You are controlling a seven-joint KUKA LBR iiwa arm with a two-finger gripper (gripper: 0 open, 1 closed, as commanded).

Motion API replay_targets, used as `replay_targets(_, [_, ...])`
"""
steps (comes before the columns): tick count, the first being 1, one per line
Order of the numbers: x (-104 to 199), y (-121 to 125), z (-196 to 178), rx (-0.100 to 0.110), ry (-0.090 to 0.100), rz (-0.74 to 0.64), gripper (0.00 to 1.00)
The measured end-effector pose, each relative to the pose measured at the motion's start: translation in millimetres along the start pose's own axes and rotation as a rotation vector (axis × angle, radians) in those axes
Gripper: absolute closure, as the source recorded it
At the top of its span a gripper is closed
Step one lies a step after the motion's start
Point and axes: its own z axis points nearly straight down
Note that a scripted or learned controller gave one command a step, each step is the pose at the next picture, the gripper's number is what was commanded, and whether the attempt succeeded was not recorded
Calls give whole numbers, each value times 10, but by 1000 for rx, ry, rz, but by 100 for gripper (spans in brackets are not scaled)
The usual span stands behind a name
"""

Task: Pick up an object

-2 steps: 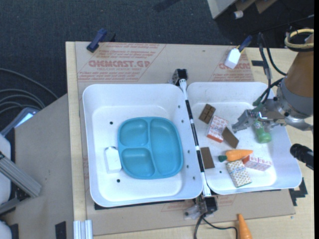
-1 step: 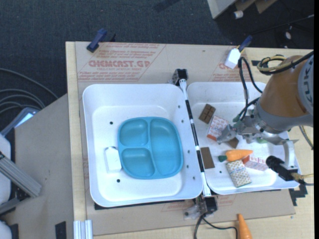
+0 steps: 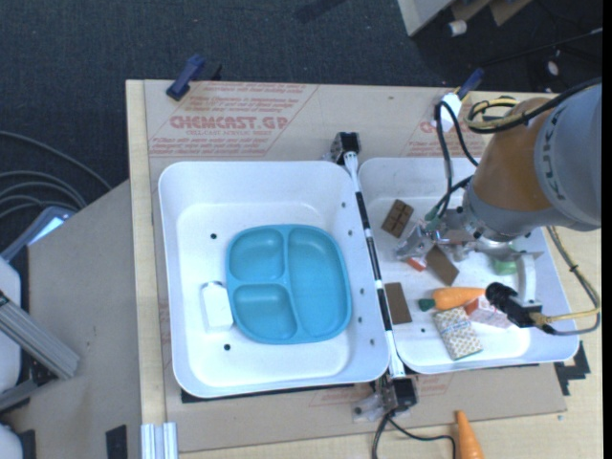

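Glossy white plastic bins (image 3: 182,256) on a matt wooden bench (image 3: 239,122).

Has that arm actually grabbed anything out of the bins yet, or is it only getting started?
Nothing looks picked up yet. The gripper is down in the right bin among small items, close to a brown block, but nothing shows between its fingers. The toy carrot and patterned packet lie on the bin floor, and the blue divided plate sits in the left bin. The grasp and the lift are left.
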Motion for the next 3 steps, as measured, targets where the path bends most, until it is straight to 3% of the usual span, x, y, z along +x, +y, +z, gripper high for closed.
replay_targets(1, [5,15,-107,-6,-1,1,100])
replay_targets(2, [4,15,-108,-6,-1,1,0])
replay_targets(3, [113,-562,33,5,0,1,0])
